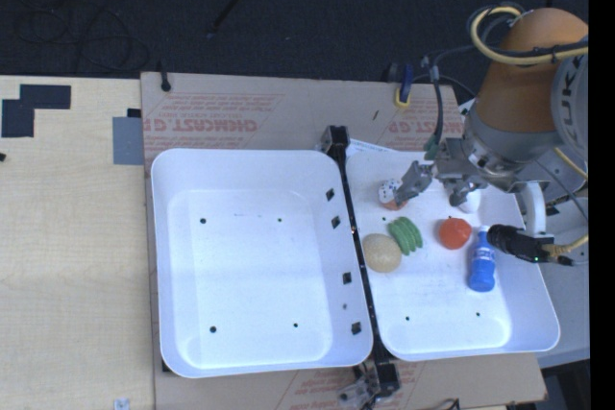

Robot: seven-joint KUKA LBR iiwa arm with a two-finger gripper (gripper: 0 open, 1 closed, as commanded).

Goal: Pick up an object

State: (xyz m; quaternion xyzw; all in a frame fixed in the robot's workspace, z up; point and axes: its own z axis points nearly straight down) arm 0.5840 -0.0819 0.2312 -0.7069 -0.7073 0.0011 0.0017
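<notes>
The right bin [452, 326] holds several small objects. A tan round object [381, 253] lies near the divider, with a green ribbed object [406, 234] touching it on the right. Further right are a red-orange round object [455, 232] and a blue bottle [481, 266]. A small white-and-red object [388, 194] sits at the back of the bin. My gripper [437, 190] hangs over the back of this bin, open, with nothing between its fingers. Its left finger [414, 180] reaches almost to the white-and-red object. A small white piece [468, 200] shows under the right finger.
The left bin [183, 206] stands beside the right one, joined by a black divider [351, 245]. The arm's orange band [533, 62] and grey wrist lean over the right bin's back right corner. A black plug with a yellow cable [519, 243] hangs over the right rim.
</notes>
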